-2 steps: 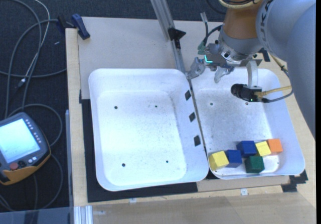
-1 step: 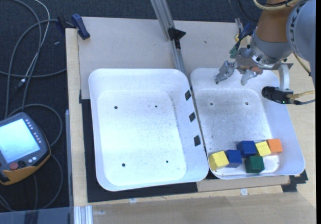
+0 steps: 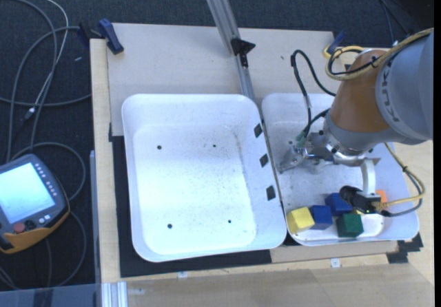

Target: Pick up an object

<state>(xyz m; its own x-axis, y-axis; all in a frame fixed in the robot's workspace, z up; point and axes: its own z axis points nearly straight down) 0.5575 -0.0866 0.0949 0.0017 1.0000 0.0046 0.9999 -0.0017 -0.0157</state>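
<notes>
We are still in the approach: the metal jaws [image 3: 293, 159] hang mid-right, state unclear, and must descend toward the yellow block [image 3: 301, 219] at lower right.

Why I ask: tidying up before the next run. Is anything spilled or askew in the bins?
Nothing is spilled. The blocks are just crowded into the right bin's near corner: yellow block, blue block and green block bunched against the rim. The left bin sits slightly skewed on the bench.
</notes>
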